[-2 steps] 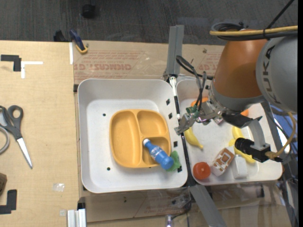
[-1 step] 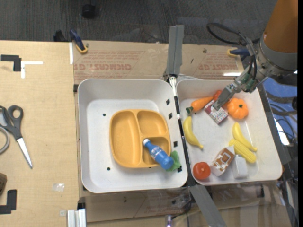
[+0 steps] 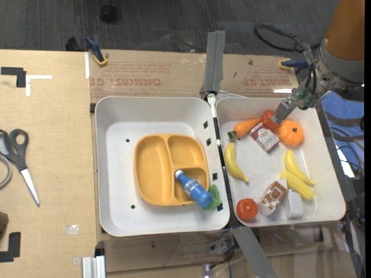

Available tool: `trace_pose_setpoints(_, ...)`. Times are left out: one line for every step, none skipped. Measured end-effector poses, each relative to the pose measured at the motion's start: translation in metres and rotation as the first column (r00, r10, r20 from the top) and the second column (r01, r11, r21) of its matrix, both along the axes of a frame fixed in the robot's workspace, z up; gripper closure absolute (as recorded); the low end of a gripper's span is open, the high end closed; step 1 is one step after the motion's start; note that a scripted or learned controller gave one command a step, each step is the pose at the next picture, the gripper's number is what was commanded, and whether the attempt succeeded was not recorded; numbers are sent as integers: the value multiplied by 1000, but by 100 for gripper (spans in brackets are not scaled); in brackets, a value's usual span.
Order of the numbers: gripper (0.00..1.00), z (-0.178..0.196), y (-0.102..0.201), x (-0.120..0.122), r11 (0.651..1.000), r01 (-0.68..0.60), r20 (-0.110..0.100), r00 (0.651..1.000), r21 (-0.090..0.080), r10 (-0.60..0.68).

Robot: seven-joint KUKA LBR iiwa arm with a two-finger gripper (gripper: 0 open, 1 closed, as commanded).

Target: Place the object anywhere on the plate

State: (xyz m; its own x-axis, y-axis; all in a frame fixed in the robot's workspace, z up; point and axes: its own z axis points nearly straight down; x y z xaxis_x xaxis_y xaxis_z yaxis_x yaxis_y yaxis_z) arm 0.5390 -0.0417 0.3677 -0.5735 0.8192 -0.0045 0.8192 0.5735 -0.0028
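Plate [image 3: 152, 168] is your target: a yellow divided dish in the middle of the left bin [image 3: 110, 133], with a blue bottle [image 3: 193, 190] already lying across its lower right compartment and something green [image 3: 215, 197] just beside its rim. Which object you are meant to move is not settled by sight, but the end effector [image 3: 285, 110] hovers low in the right bin [image 3: 330, 172], its tip close to a small red item [image 3: 269, 120] between the carrot [image 3: 248, 126] and the orange [image 3: 291, 133]. You cannot tell from here how its jaws stand or whether anything is gripped, so confirm a hold before lifting. To do this step well, come straight down on one item; the carrot, the carton [image 3: 265, 138] and the orange crowd together there, and a slanted approach would likely nudge neighbours. Lift well above the wall where the two bins meet, then cross leftward. The two left compartments of the plate offer the most room, away from the bottle. Bananas [image 3: 234, 162], a tomato [image 3: 247, 209] and the other pieces lie nearer the front edge, apart from your path.
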Motion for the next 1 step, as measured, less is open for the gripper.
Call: trace_pose_setpoints(100,-126,-6,34,1000,24,-2,1000,4,-24)
